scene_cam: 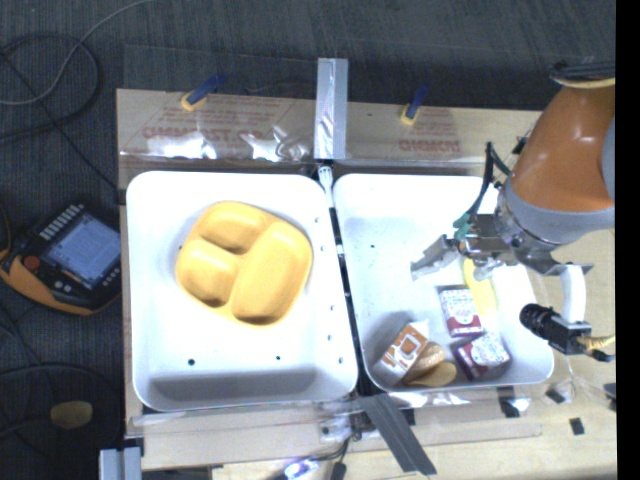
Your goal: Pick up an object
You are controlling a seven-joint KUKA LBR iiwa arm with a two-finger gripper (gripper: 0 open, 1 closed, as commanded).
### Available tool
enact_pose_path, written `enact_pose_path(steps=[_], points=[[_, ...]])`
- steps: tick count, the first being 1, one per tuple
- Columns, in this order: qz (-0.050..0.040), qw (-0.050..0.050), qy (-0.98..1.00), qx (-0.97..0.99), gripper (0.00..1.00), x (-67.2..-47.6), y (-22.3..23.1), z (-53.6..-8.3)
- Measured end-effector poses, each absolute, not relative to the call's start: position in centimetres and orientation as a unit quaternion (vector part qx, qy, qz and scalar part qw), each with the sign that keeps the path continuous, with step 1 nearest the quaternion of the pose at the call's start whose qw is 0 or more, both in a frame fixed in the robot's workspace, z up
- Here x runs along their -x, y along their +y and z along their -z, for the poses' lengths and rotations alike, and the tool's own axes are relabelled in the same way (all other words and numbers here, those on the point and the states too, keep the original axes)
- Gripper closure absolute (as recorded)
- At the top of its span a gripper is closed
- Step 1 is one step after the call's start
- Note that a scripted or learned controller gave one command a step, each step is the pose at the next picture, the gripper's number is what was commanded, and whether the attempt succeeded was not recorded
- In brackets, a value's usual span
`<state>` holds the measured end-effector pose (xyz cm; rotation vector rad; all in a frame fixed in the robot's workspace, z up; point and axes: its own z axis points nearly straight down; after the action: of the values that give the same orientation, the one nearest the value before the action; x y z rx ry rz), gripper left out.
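Camera view: the claw (447, 252) hangs over the right bin (400, 200), fingers spread and gripping nothing. Just beside it lie a maroon packet (460, 311), a second maroon packet (484, 353) and an orange snack pack (404, 349). A yellow foam lump (243, 260) fills the left bin (150, 298). Judging by this, nothing is picked yet; descent and closing remain.

No text reads clearly: red print on the plastic sheet (300, 133) and the packet (460, 311) labels is too blurred.
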<state>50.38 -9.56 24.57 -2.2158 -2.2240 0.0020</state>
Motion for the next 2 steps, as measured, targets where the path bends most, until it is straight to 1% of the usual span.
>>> enact_pose_path(steps=[1,2], points=[[-0.0008,0.001,-0.699,0.715,0.00,-55.5,-14.3,-20.9],[-0.0003,0.001,-0.769,0.639,0.00,-52.9,-16.7,-12.9]])
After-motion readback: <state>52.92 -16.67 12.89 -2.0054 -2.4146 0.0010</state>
